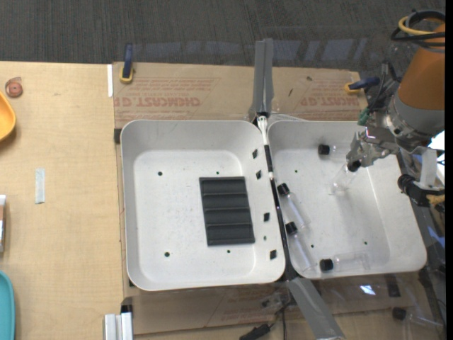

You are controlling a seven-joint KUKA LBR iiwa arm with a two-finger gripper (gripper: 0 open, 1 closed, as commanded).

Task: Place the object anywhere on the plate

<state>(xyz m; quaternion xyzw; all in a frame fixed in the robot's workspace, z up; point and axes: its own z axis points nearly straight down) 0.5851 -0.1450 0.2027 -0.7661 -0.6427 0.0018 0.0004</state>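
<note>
While the left bin (141,211) holds a black ribbed plate (227,210), the right bin (396,218) holds clear syringe-like objects (292,211); one clear object (342,185) lies just below the gripper (354,163), whose state I cannot tell

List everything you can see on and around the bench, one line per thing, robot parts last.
bins: 2, white, side by side on the cardboard.
ridged block: 1, black, middle of the left bin.
clear pieces: a few, see-through with black ends, in the right bin; exact count unclear.
cardboard sheet: 1, brown, under both bins.
clamps: 2, blue and yellow, on the cardboard's far edge.
bowl edge: 1, orange, far left.
arm: 1, grey with orange band, from the right.
gripper: 1, over the right bin's far side.
</note>
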